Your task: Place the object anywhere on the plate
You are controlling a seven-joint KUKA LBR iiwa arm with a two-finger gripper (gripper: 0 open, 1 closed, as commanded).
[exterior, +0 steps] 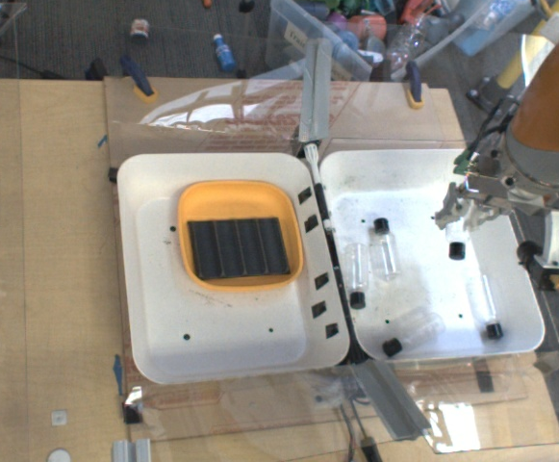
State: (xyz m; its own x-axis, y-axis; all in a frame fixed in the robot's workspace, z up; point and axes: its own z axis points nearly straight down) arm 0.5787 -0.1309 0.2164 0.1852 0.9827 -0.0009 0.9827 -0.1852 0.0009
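Note:
An orange plate (pixel 194 205) lies in the left bin (pixel 154 325), and a black ridged slab (pixel 239 248) rests flat on it. In the right bin (pixel 404 176) lie several clear vials with black caps: one (pixel 384 252) near the middle, one (pixel 356 269) beside the divider, one (pixel 484 299) at the right and one (pixel 416 327) near the front. A small black cap (pixel 456 250) sits just below my gripper (pixel 464 212). The gripper hovers over the right bin's far right part, well away from the plate. Nothing can be seen held in it.
A metal divider rail (pixel 315 114) runs between the two bins. Black clips (pixel 319 282) line the left bin's right wall. Behind the bench stands a clear tub of coloured toys (pixel 375 8). The arm's orange band (pixel 553 94) rises at the right edge.

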